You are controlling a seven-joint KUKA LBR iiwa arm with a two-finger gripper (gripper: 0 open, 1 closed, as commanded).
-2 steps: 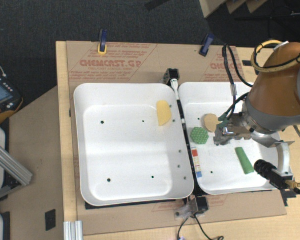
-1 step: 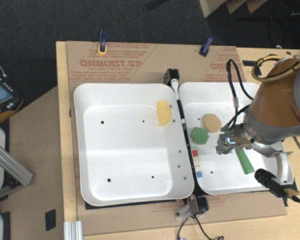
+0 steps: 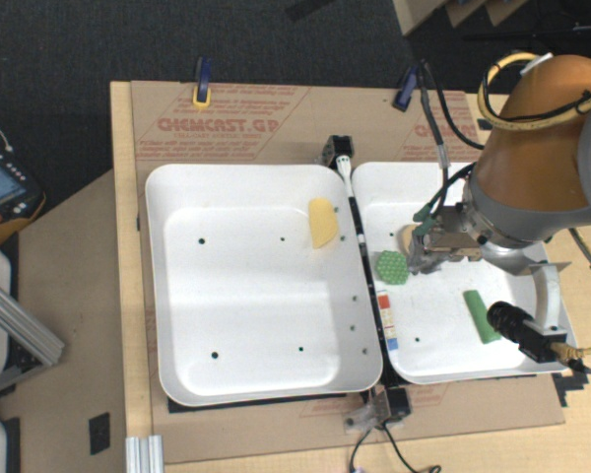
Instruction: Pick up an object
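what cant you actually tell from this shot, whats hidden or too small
- Gripper, camera view: the arm's wrist and orange band cover most of it, so its grip cannot be read.
- Right bin: its far right part lies under the arm.
- Green block: its lower end is hidden by a black part.
- Green round object: too small to identify.
- Yellow object in the left bin: blurred, kind unclear.

Red print "CHEMCAST GP" across the far left part of the brown protective sheet (image 3: 236,116) covering the bench, smaller red lines beneath it illegible, a second red print at the far right corner illegible
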